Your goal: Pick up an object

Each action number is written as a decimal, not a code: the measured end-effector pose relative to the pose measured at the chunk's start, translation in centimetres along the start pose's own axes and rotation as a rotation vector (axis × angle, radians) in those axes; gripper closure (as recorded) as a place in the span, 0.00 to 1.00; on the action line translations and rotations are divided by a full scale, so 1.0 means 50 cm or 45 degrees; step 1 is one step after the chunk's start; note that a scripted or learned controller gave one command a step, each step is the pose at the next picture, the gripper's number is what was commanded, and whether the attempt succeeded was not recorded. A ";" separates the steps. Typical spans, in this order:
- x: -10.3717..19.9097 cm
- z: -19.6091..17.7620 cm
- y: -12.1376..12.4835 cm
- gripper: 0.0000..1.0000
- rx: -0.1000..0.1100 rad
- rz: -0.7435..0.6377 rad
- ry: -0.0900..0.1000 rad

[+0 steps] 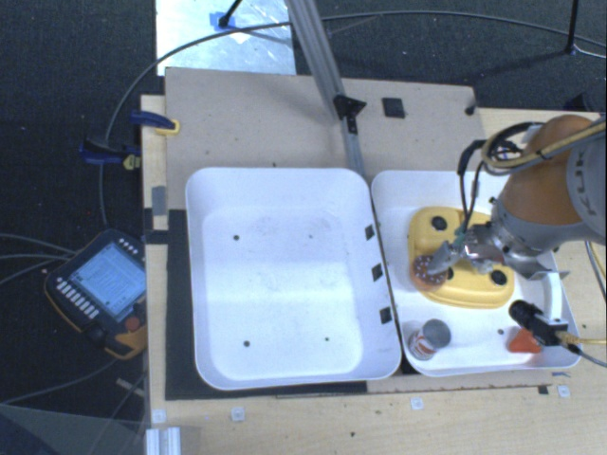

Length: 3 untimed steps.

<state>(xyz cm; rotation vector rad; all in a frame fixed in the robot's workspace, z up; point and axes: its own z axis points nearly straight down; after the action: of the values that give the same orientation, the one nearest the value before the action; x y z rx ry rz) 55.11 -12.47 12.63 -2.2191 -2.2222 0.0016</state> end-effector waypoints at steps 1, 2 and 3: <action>0.001 -0.026 0.002 1.00 -0.005 -0.003 0.000; -0.017 -0.140 0.013 1.00 -0.010 -0.003 -0.002; -0.017 -0.150 0.014 1.00 -0.005 -0.003 0.000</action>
<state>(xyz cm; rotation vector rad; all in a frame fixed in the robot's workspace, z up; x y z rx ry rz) 55.84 -13.34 20.13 -2.2185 -2.2263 -0.0026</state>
